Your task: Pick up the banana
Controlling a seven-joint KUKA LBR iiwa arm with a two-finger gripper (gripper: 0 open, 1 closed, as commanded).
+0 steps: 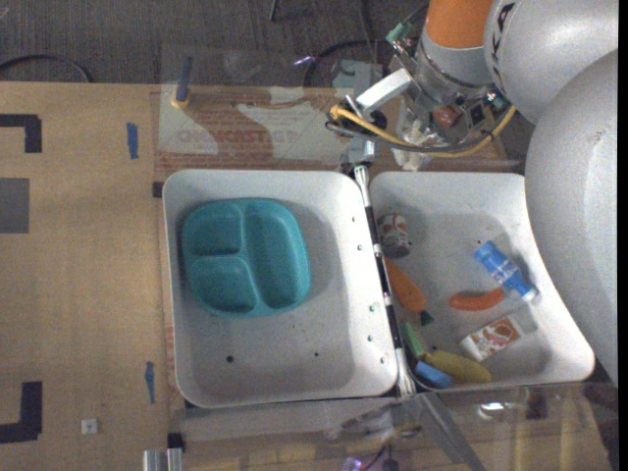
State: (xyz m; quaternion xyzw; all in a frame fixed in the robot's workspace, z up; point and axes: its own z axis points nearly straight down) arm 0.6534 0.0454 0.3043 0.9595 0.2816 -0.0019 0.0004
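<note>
Likely trouble: banana (459, 365) lies in right bin's (549, 356) near-left corner, touching a blue piece (431, 374) and beside the wall, so gripper (417, 130), far above the bin, grip state untellable, may snag neighbours.

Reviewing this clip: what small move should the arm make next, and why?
Probably travel toward the near edge of the right white bin. The yellow banana lies in its near left corner beside a blue block, while the two-finger gripper sits beyond the bins' far rims.

Robotics lab: taped bench (78, 263), white bins (285, 376), loose cables (392, 135).
</note>
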